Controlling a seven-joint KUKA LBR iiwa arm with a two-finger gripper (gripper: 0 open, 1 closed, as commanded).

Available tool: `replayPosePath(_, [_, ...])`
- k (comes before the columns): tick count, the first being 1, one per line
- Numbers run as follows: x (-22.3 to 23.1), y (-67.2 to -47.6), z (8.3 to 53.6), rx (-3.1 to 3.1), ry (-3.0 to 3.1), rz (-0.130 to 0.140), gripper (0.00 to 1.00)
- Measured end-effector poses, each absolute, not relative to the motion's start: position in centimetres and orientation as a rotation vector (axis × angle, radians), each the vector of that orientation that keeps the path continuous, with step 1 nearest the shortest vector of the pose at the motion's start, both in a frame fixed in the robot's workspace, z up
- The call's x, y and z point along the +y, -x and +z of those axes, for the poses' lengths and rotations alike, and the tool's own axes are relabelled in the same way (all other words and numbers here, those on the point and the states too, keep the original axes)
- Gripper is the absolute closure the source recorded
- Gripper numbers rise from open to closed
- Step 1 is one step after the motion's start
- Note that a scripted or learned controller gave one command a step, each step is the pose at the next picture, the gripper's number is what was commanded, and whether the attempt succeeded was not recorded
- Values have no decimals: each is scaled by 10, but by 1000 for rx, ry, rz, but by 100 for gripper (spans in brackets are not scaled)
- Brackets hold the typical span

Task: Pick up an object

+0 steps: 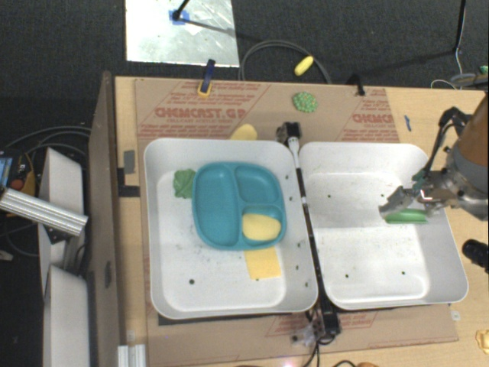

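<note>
The grey two-finger tool reaches over the right edge of the shallow white right-hand bin; whether it is apart or together cannot be told. A slim green stick-shaped object lies on the bin floor just beneath it, near that right edge. In the shallow white left-hand bin sits a teal plastic divided plate carrying a yellow oval lump; a flat yellow square lies at the plate's near edge. The brown cardboard sheet along the tabletop's far edge reads "CHEMCAST" in red.
</note>
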State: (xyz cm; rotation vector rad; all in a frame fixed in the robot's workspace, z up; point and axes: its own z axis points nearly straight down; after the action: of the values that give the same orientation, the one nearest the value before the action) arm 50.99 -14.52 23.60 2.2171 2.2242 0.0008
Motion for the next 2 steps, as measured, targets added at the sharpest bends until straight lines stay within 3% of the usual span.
replayPosePath(1, [-184,-533,122,2222,-2223,-4,0])
replayPosePath(2, [-198,-550,83,2220,-2218,0,0])
